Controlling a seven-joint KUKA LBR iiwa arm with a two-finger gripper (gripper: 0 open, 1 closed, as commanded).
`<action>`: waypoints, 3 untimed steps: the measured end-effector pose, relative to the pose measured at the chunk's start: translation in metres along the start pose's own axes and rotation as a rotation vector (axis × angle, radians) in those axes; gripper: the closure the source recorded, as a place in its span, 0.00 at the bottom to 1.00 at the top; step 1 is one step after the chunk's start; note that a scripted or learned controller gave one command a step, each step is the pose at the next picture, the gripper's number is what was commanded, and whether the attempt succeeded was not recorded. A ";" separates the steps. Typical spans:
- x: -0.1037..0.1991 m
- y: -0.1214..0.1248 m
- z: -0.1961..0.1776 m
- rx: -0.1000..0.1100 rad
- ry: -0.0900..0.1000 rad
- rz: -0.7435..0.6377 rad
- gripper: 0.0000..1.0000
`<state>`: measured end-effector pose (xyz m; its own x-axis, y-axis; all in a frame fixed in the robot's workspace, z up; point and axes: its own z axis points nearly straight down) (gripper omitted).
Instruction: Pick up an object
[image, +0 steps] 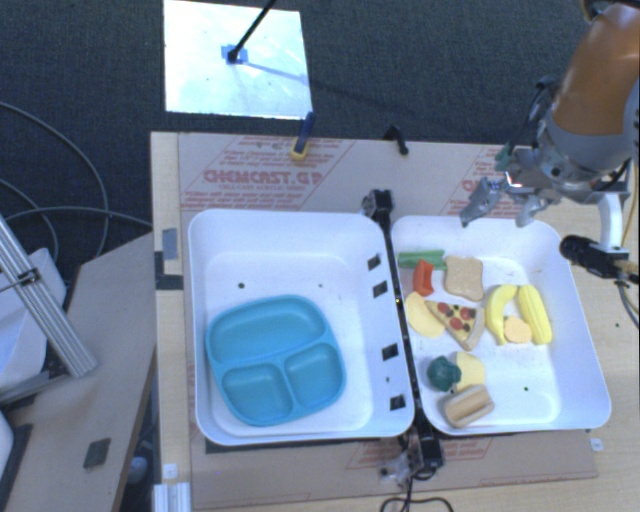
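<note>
The right bin (580, 395) holds several toy foods: a green bean (421, 258), a red pepper piece (424, 278), a toast slice (464, 276), a pizza wedge (458, 320), a banana (497, 309), a corn cob (534, 313), broccoli (443, 373) and a bread roll (466, 405). My gripper (506, 205) hangs above the back edge of this bin, behind the toast. Its two fingers are spread apart and nothing is between them.
The left bin (250, 240) holds a blue divided tray (275, 358). A black divider with clips (392, 310) runs between the bins. A shiny square plate (236, 58) lies behind the bench. A black fixture (592, 255) sticks in at the right.
</note>
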<state>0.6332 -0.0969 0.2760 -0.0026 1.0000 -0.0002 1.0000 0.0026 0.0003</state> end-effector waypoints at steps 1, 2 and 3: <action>-0.025 -0.020 0.179 0.015 0.003 0.004 0.00; 0.002 -0.063 0.191 0.001 0.001 0.002 0.00; 0.001 -0.060 0.180 -0.003 0.002 0.003 1.00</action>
<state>0.5729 -0.0961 0.0960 0.0007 1.0000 0.0018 1.0000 -0.0007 0.0032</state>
